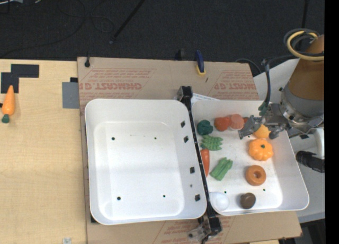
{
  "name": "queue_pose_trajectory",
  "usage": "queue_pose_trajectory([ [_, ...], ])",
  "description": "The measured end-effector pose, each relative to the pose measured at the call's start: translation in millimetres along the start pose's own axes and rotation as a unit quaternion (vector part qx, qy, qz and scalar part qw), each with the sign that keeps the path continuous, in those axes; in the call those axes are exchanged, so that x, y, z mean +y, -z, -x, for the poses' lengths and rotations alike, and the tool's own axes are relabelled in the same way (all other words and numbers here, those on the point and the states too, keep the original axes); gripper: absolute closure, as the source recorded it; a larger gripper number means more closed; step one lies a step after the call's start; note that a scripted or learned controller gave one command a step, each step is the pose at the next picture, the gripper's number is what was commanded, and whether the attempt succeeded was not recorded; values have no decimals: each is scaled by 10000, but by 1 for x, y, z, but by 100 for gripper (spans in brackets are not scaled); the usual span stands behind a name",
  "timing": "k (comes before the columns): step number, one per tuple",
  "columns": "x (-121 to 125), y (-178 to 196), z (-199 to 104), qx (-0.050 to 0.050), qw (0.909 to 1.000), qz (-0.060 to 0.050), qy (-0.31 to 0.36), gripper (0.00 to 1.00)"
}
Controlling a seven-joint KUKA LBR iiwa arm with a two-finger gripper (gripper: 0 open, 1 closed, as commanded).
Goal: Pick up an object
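Observation:
The right bin (294, 184) holds several toy foods. My gripper (260, 128) hangs low over its upper right part, reaching in from the right. A small yellow-orange piece (261, 131) sits between its grey fingers, which are shut on it. Just below the gripper lies an orange pumpkin (260, 150). To its left are a pinkish piece (237, 122) and a red tomato (222, 123). I cannot tell whether the yellow piece is lifted off the bin floor.
Also in the right bin are a dark green vegetable (205, 127), a leafy green piece (212, 142), a red carrot (205, 159), a green pod (221, 168), a donut (256, 175), a brown piece (247, 200) and a white egg (219, 201). The left bin (95, 153) adjoins it. A toy carrot (8, 105) lies on the bench at far left.

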State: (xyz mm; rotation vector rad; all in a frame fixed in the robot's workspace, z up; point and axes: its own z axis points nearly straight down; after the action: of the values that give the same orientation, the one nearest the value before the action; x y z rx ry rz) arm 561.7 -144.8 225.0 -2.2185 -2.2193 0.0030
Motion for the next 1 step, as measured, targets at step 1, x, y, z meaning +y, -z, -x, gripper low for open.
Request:
queue_pose_trajectory([
  [1, 40, -115, -25, 2, 10000, -2, 13, 0],
])
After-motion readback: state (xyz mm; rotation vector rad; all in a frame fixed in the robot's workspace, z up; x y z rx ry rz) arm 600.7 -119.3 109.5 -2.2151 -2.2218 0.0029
